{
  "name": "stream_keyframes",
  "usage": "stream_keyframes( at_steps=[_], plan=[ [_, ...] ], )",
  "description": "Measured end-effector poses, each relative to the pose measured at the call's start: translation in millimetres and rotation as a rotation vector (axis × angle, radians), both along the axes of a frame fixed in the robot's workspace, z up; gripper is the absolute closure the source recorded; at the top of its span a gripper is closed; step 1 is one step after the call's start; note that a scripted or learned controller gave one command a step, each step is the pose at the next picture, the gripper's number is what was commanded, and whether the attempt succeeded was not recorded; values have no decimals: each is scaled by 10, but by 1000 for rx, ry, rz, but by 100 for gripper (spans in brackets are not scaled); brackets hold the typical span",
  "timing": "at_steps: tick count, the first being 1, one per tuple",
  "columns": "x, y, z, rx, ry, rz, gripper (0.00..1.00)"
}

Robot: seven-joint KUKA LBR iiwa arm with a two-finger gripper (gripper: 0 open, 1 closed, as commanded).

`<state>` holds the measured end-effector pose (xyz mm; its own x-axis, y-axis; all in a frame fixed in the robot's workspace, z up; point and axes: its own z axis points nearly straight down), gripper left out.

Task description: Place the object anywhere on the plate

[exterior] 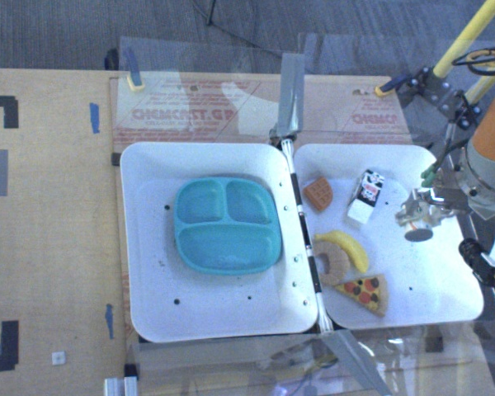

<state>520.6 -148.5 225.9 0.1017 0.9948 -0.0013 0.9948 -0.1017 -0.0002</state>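
A teal plate (228, 223) with three compartments lies in the middle of the left bin (148, 246). In the right bin (445, 295) are a waffle square (318, 194), a small black-and-white carton (365, 195), a yellow banana (346, 247) resting against a tan ring-shaped piece (333, 265), and a pizza slice (364, 290). My gripper (418, 214) hangs over the right part of the right bin, to the right of the carton and apart from it. Nothing shows between its fingers.
A metal divider (301, 221) runs between the two bins. A clear plastic sheet (223, 97) lies on cardboard behind them. Cables and a yellow pole (470, 31) stand at the upper right, near the arm.
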Motion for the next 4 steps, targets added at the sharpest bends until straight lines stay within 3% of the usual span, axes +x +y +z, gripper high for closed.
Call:
stream_keyframes(
  at_steps=[1, 2, 3, 4],
  plan=[
    [372, 753, 218, 1, -2, 18, 100],
    [795, 1731, -415, 1, 1, 23, 100],
    [946, 2236, -412, 0, -3, 132, 100],
    [947, 2238, -410, 0, -3, 133, 0]
  ],
)
